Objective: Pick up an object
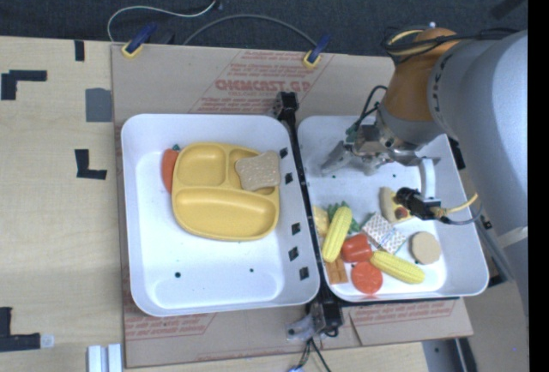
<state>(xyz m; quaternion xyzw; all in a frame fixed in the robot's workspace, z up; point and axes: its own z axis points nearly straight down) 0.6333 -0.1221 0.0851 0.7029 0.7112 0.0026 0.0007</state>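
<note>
Camera view. Two white bins side by side: left bin [146,276], right bin [463,280].

The gripper [364,154] hangs over the bare upper part of the right bin. One grey finger [336,160] splays out to the left; whether the pair is released or clenched I cannot tell. Nothing visible between them. Orange band [410,87] just above the wrist.

The things to pick lie in a pile in the lower half of the right bin, near the gripper but apart from it.

Step in hand, as I judge it: choosing and approaching a target. The pile is tightly packed, pieces touching, so an outlying piece makes the safer try. The round biscuit [425,248] at the pile's right edge, or the lower corn cob [398,267], offer room for the fingers. Come straight down, avoid the bin wall.

Count:
- corn cobs: two, the other [336,232] upright-ish at left
- tomatoes: two [356,247], [367,278]
- checkered packet [385,234]: one
- yellow divided plate [225,192] in left bin: one
- bread slice [258,171] on the plate: one
- red piece [168,169] beside the plate, partly hidden: one
</note>
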